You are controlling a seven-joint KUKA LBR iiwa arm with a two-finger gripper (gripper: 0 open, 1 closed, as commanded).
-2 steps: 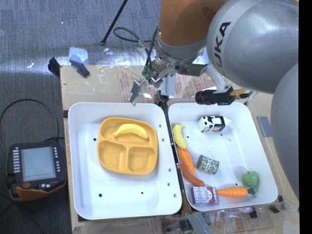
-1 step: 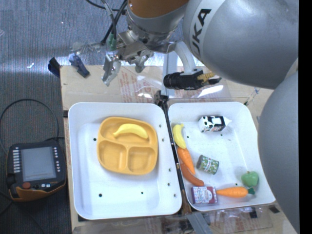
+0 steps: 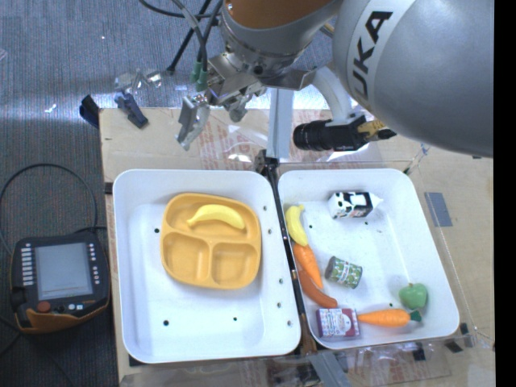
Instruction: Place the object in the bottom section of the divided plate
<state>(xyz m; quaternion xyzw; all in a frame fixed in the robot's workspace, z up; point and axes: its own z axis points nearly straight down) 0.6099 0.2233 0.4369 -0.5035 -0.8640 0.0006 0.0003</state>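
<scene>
Gripper (image 3: 193,123) hung above the divided plate (image 3: 211,241), jaw state unclear, nothing visibly held. Banana (image 3: 216,215) already sat in plate's top section, not bottom.

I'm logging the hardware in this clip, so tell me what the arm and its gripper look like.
The arm is a thick, rounded grey casing with dark KUKA lettering on its side and an orange band above the wrist. Below the band sits a silver metal wrist block with small green fittings. The gripper has slim grey metal fingers. Black cables loop behind it.
</scene>
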